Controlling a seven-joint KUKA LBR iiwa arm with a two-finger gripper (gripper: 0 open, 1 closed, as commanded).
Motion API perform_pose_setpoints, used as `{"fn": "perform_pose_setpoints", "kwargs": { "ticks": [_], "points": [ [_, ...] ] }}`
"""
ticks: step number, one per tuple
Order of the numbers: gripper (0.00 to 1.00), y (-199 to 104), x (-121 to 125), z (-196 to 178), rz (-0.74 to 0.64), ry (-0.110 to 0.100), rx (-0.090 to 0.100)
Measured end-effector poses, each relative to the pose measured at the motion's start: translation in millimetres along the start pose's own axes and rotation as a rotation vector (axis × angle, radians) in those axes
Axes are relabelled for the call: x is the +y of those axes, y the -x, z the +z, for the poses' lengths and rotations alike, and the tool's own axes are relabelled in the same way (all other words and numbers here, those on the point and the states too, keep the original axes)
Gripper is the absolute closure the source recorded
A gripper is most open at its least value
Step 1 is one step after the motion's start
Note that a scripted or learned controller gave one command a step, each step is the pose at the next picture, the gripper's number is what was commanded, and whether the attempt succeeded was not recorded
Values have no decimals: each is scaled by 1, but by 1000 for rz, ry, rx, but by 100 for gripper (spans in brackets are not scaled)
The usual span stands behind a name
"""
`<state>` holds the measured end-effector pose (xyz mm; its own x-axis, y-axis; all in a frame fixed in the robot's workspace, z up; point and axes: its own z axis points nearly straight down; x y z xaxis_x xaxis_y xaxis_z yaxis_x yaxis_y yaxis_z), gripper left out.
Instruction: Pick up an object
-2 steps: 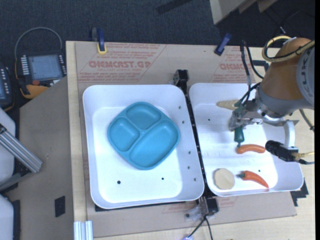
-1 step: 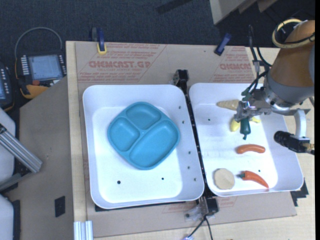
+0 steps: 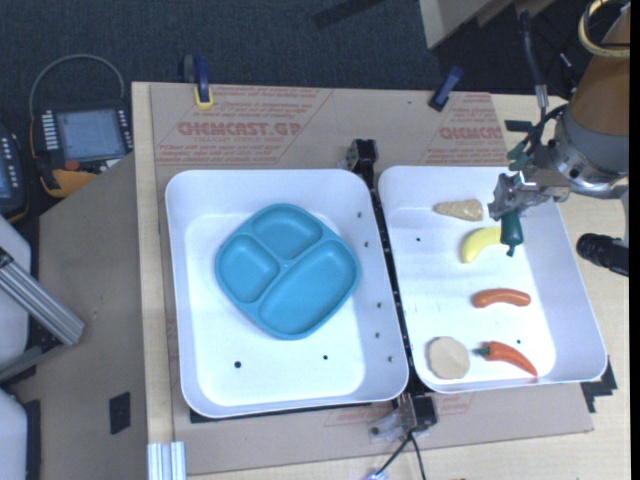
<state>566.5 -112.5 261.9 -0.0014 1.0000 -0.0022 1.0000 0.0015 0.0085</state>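
gripper [image 3: 511, 230] poised over the right bin [image 3: 570, 298], just beside the banana [image 3: 478, 245], finger state indiscernible; nothing visibly grasped, so pickup remains undone.

**One fixed camera above the bench**

The single camera looks down at a slant on the flat brown cardboard-covered bench [image 3: 300, 118]. It sits far enough back to take in both shallow white plastic bins on the bench, plus dark floor beyond the bench's far edge and left side.
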Motion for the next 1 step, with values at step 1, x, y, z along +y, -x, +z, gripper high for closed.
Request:
{"fn": "perform_pose_setpoints", "kwargs": {
  "ticks": [1],
  "points": [
    [100,-45,4,14,-4,-11,4]
  ]
}}
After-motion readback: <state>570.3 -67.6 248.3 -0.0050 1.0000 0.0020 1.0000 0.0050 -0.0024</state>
